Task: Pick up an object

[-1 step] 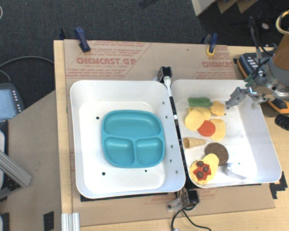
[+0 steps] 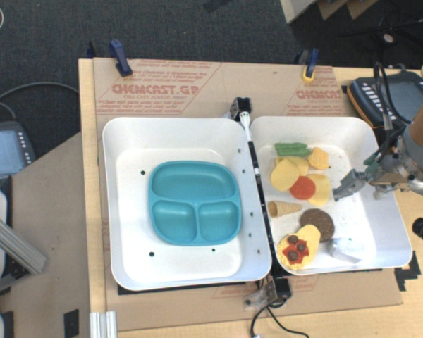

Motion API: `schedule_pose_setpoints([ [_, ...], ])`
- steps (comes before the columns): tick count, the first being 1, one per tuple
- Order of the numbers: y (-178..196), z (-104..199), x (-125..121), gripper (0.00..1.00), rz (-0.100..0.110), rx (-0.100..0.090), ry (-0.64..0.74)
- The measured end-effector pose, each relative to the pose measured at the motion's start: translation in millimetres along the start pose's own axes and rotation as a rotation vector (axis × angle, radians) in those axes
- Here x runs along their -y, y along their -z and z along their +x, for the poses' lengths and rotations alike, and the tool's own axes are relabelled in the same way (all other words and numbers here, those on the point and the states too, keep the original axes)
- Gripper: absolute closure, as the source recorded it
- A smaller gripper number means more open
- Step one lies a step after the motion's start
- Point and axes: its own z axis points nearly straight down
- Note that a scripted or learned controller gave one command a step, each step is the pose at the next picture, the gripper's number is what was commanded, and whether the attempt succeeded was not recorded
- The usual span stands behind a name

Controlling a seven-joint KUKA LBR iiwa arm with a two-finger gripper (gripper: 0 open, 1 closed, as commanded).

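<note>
A flat cardboard sheet printed with red lettering covers the worktop, held at its far edge by a blue clamp and a yellow-and-blue clamp. On it sit two shallow, glossy white plastic bins with rounded corners, touching along their shared middle rim.

The left bin holds a smooth teal plate, a rounded rectangle moulded into three compartments, one long and two smaller.

The right bin carries a cluster of toy food toward its left half: a green bean pod at the far side, rounded yellow pieces beside it, a red tomato-like disc, a tan ice-cream cone lying on its side, a round dark brown cookie, and a yellow pizza slice dotted with red at the near rim. A small pale piece lies near the near right corner.

The gripper, grey metal with greenish accents, reaches in from the right over the right bin, just beside the yellow pieces. Its fingers hold nothing; how wide they stand cannot be told.
</note>
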Motion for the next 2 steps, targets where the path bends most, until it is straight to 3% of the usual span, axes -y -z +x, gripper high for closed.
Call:
schedule_pose_setpoints([
  [1,-122.4,55.6,12.5,0.0,0.003,-0.001,0.005],
  [2,-107.4,52.2,10.8,1.0,-0.007,0.005,0.001],
])
